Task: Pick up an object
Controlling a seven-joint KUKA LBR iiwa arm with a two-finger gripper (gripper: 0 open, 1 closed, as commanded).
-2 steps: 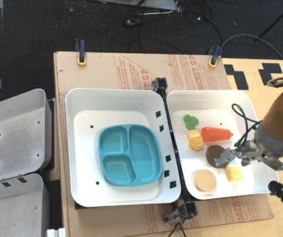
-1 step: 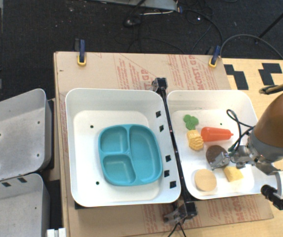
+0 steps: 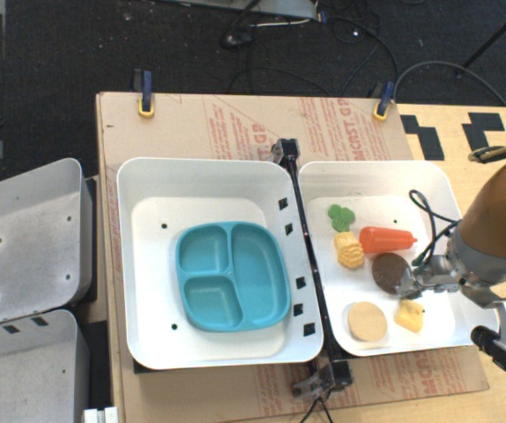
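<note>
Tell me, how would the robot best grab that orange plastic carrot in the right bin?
Probably across the thick middle of the orange plastic carrot, coming straight down from above. It lies flat, pointing sideways with its narrow tip to the right, so its long sides are the easiest faces to squeeze. The yellow plastic corn cob crowds its left end, so stay away from there.

Glossy teal plastic tray [image 3: 233,277], matt cardboard bench [image 3: 235,122]

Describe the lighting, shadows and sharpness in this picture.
Camera view: even, bright light, whites near glare on the left bin; soft shadows beside the tray and carrot; the arm is slightly soft; the floor is dark.
</note>
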